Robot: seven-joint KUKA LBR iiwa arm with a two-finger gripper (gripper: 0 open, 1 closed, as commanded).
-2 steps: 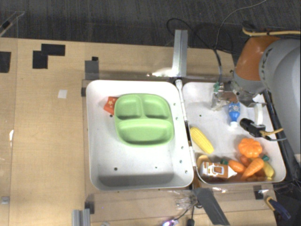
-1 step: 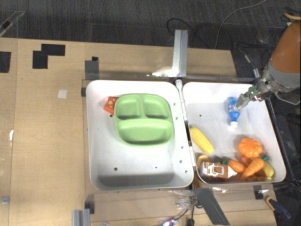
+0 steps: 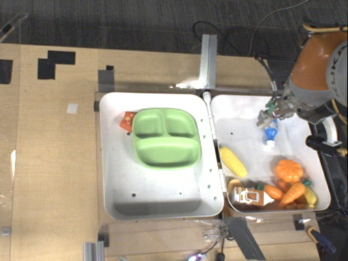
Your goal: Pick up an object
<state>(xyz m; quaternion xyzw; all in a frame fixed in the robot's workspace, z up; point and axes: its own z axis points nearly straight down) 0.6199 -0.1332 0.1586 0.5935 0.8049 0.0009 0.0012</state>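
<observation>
My gripper [image 3: 270,116] hangs over the back of the right bin [image 3: 239,116], reaching in from the right. Just in front of it is a small blue and white bottle [image 3: 270,133], its top end right at the gripper's tip; whether it is gripped or lies on the bin floor I cannot tell. Farther forward in the same bin lie a yellow corn cob [image 3: 232,162], an orange pumpkin [image 3: 289,170], carrots [image 3: 292,192] and a brown bottle with a white label [image 3: 250,196].
The left bin [image 3: 157,200] holds a green divided plate [image 3: 165,136], with a small red item [image 3: 127,122] at its back left corner. A metal post [image 3: 209,61] stands behind the seam between the bins. Cables run along the right edge.
</observation>
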